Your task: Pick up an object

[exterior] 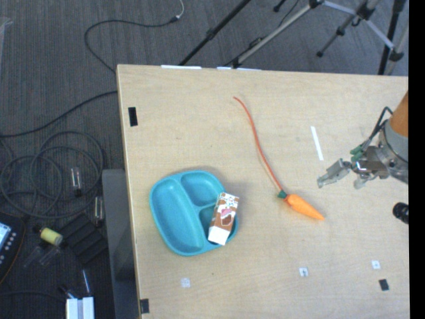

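An orange toy carrot [303, 207] lies on the wooden bench [199, 125], with a long thin orange cord [255, 141] running from its green top toward the back. A blue divided plate [171, 211] sits front left, and a small brown-and-white carton [224, 218] rests on its right rim. My gripper [340, 180] hovers at the right edge, right of and slightly behind the carrot, apart from it. It is open, with nothing between its fingers [328, 177].
A short white strip [317, 143] lies behind the gripper. Small black marks [133, 116] dot the bench. Left of the bench edge are floor cables [53, 171], and tripod legs [345, 18] stand behind.
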Action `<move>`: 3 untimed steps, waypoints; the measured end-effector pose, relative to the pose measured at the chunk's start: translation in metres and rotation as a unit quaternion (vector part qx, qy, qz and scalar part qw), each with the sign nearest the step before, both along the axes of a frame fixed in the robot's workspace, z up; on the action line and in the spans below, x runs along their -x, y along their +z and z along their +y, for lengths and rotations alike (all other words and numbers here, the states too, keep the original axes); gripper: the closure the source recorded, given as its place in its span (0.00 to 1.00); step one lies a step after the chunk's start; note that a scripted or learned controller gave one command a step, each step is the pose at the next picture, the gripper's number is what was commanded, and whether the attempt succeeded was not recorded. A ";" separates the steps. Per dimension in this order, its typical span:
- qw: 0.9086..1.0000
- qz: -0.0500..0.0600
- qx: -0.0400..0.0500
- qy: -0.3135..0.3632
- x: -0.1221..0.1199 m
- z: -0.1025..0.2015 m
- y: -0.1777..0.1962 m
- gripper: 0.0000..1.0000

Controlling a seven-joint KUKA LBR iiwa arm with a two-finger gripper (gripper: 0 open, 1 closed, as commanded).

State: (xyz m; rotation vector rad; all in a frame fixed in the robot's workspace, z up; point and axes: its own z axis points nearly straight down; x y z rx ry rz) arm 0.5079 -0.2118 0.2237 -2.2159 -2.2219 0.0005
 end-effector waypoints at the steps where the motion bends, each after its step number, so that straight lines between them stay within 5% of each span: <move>1: 0.978 0.000 0.003 -0.210 -0.021 0.006 0.036 0.00; 2: 0.866 0.001 0.004 -0.499 -0.063 0.005 -0.024 0.00; 3: 0.797 0.001 0.005 -0.604 -0.075 -0.012 0.009 0.00</move>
